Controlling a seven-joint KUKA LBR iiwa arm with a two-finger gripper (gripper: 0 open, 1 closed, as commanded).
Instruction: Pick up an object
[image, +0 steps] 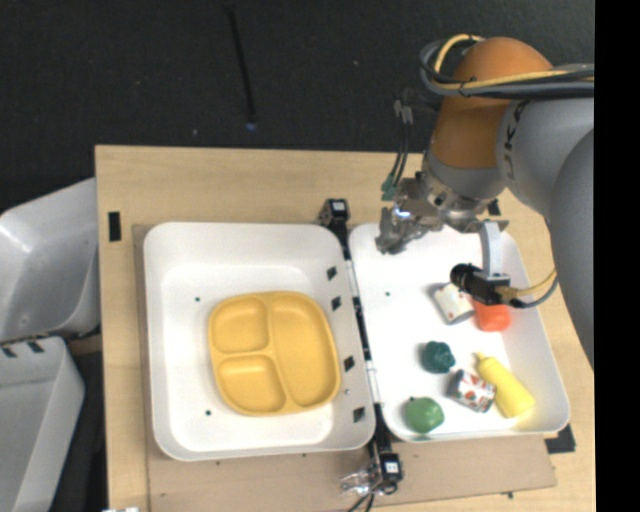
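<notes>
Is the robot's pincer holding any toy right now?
No. The pincer hangs over the bare top corner of the right bin, with nothing seen between its tips. The toys lie lower down.

Plastic gloss over bare pale wood

The flat pale wooden bench top (230, 180) reads matt, faint grain showing, while both shallow white plastic bins, left (165, 300) and right (400, 290), look smooth with a soft sheen. There's the yellow three-compartment plastic plate (272, 352), smooth and softly glossy at its ridges. Over right, the yellow rounded plastic-looking piece (505, 387) looks smooth, the green ball-like object (424, 413) duller, the dark teal lump (436, 356) matt. The arm's rounded orange band (480, 110) looks smooth and satin, its grey casing (555, 140) smooth with a dull shine, and the dark gripper (398, 232) looks like metal, surface unclear.
</notes>
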